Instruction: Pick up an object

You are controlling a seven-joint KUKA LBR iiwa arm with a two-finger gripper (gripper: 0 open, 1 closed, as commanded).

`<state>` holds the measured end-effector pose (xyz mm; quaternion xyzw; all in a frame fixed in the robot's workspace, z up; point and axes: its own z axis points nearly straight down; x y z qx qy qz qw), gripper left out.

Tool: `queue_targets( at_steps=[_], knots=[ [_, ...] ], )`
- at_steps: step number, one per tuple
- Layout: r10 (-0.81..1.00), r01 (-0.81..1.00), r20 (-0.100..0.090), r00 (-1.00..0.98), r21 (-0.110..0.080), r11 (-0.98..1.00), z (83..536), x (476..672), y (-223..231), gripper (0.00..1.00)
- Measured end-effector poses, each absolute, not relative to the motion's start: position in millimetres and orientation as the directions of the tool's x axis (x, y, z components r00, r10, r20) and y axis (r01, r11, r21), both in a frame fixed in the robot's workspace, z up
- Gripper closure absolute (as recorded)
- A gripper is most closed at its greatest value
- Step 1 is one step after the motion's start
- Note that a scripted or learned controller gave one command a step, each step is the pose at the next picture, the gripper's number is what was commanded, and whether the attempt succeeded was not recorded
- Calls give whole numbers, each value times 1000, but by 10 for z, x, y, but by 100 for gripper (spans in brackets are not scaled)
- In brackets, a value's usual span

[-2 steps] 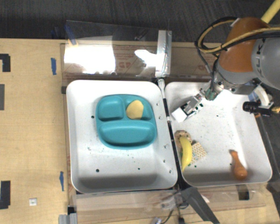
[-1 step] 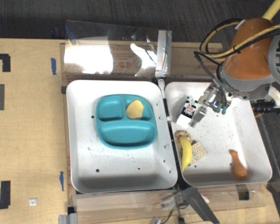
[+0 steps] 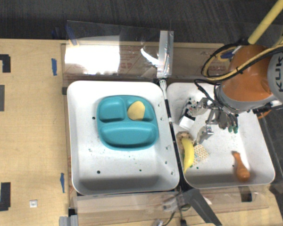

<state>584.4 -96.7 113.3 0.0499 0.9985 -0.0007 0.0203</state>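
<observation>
The grey KUKA arm reaches in from the right, its orange band [image 3: 243, 76] bulking over the upper right corner of the right bin [image 3: 262, 140]. Black and yellow cables loop across the top of the band, and a pale yellow rod slants away toward the upper right. White letters, "KU", show on the grey housing at the right edge. Below the wrist the pincer [image 3: 208, 126] hangs low over the middle of the right bin, pointing down and to the left; its metal parts are tangled together in this view, so whether the fingers are spread or pressed together cannot be told, and nothing is seen between them.

In the right bin, a banana [image 3: 187, 150] lies along the left wall, just below and left of the pincer, with a small pale netted item [image 3: 200, 152] touching its right side. An orange-brown carrot-shaped object [image 3: 240, 166] lies near the lower right corner, well apart from the pincer.

In the left bin [image 3: 80, 140] a teal divided tray [image 3: 127, 122] holds a yellow lemon-like fruit [image 3: 136, 110] in its upper right compartment.
</observation>
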Motion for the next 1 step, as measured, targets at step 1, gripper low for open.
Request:
queue_targets(
  at_steps=[1],
  knots=[
    [-410,-408,-64,-910,-35,912,1114,5831,-1055,0]
  ],
)
